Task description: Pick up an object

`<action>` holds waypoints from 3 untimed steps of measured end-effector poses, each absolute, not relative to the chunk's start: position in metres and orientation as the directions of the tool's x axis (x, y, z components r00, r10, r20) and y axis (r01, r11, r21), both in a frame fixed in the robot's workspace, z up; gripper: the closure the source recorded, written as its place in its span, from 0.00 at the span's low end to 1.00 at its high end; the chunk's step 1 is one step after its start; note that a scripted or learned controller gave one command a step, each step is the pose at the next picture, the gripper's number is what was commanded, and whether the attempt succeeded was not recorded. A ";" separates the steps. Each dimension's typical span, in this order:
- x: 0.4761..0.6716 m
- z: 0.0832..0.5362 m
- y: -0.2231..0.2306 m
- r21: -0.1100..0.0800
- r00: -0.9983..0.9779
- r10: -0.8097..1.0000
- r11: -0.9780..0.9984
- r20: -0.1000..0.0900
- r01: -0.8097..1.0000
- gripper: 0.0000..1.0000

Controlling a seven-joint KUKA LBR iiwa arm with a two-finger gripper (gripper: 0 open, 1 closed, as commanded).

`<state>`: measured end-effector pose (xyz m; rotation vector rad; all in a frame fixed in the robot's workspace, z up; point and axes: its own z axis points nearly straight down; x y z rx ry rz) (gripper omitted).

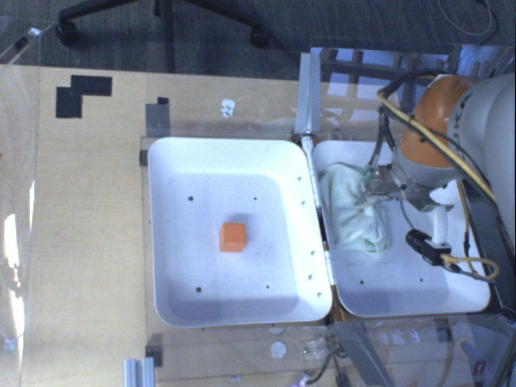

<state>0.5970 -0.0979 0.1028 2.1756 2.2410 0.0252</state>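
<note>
Down in the right bin [419, 301] over the crumpled pale cloth [355, 212], hand [377, 190] state impossible to tell, so risking a slack fold slipping free on lifting, with the orange cube [233, 237] well apart in the left bin [173, 297].

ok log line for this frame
gripper over right bin | at pale cloth | orange cube in left bin

Two shallow white plastic bins [165, 216] (side by side), one small orange cube [233, 237], one crumpled pale green cloth [352, 208].
</note>
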 end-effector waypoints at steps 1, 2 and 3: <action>0.573 0.183 -0.081 0.001 -0.008 1.000 0.008 0.000 1.000 1.00; 0.570 0.197 -0.099 0.000 0.007 1.000 -0.007 0.000 1.000 1.00; 0.623 0.183 -0.060 0.001 -0.153 0.988 0.153 -0.001 0.988 1.00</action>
